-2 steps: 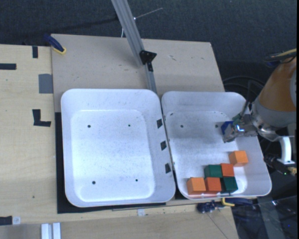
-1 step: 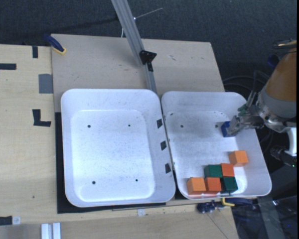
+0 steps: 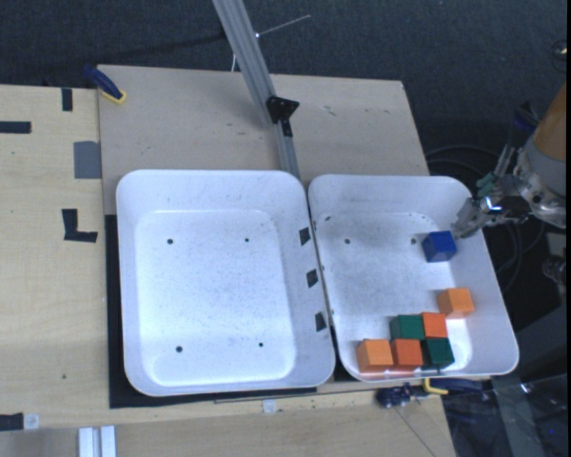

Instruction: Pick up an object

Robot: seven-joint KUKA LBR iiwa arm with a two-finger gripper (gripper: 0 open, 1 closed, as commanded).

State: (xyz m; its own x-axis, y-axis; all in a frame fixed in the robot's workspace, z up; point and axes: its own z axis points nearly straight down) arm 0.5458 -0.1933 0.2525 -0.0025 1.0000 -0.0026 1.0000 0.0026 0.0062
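A blue cube lies in the right bin near its right wall. Lower down sits an orange block, and at the bin's front several orange and green blocks cluster together. My gripper hangs at the right bin's right rim, just up and right of the blue cube, with nothing visibly between its fingers. The arm's wrist reaches in from the right edge.
The left bin sits beside the right one. A grey metal rail runs diagonally from the top to the seam between the bins. Black tape marks lie on the bench at left.
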